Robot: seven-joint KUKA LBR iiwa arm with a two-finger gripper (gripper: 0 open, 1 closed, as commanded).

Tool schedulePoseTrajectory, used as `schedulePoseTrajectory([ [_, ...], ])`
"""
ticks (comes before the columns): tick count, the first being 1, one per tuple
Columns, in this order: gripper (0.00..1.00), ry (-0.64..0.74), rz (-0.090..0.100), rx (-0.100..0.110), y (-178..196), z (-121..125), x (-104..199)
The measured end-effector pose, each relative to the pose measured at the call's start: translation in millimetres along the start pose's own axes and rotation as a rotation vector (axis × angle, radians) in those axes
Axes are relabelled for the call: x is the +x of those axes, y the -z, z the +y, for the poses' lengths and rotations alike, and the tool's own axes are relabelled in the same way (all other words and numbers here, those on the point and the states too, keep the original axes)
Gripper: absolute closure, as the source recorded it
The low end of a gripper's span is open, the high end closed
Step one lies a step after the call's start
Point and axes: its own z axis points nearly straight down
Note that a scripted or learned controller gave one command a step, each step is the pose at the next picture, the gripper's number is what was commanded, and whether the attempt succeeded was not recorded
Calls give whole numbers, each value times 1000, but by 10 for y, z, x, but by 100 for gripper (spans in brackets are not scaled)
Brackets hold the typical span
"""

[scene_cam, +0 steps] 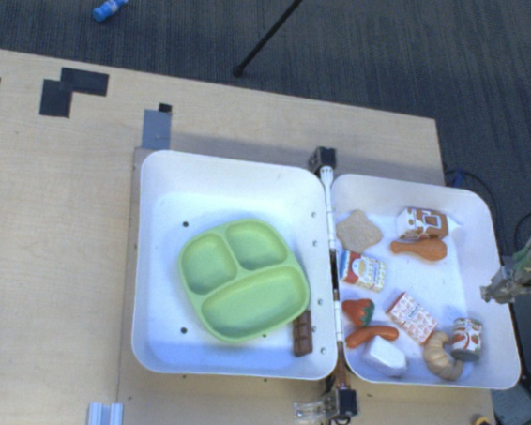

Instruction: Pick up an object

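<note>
Nearest the camera, along the front wall of the right bin [503,378], lie a white block [385,356], a tan roll [443,356] and a small can [466,337], the roll and can touching. Just behind them sit a red sausage [371,335], a red pepper [358,310] and a red-checked packet [411,317]. Farther back are a red-and-white carton [366,271], a tan bread slice [359,231], an orange drumstick [420,249] and a brown-and-white box [423,222] just behind the drumstick. All these small objects stay inside the right bin, none lifted.

At that bin's right rim, the gripper [508,284] hangs over the edge, apart from every object. Its fingers are too blurred and small to tell whether they are spread or closed, and nothing can be seen between them.

In the left bin [149,242] a green plate [244,278] with three sections lies flat near the middle. A brown bar [302,334] rests just beside the plate's front right edge, close to the wall between the bins.

Both bins sit side by side on the bench [44,259]. On the dark floor beyond it lies a blue bottle [109,7].
</note>
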Motion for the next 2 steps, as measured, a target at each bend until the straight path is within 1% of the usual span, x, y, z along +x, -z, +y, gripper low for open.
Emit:
schedulePoseTrajectory([
  [1, 0, 1, 1, 1, -5, 0, 6],
  [2, 0, 1, 3, 5, -971, -13, 470],
])
